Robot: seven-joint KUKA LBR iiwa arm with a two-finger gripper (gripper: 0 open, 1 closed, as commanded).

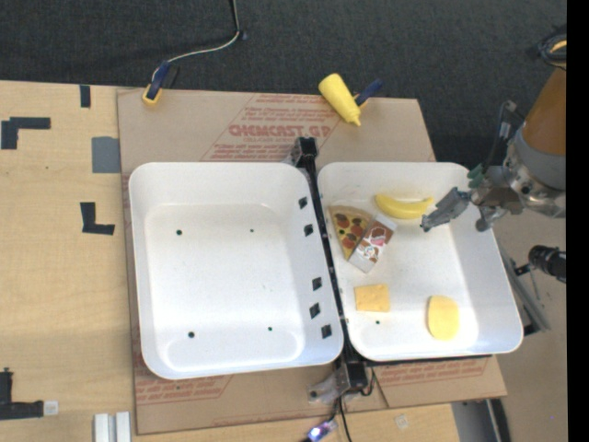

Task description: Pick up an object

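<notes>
Four objects lie in the right bin (479, 334): a banana (402, 206) near the far wall, a pizza slice (361, 236) by the divider, a yellow square (372, 298) and a yellow oval (443, 318) toward the near side; the gripper (460, 212) hangs over the bin's right part, its fingers spread with nothing between them, one fingertip (434, 219) just beside the banana; the left bin (152, 247) sits alongside.

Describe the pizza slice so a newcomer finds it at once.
Look in the right bin, beside the black divider. The pizza slice lies there, below the banana and above the square cheese slice. It alone is brown with red spots; its neighbours are plain yellow.
</notes>
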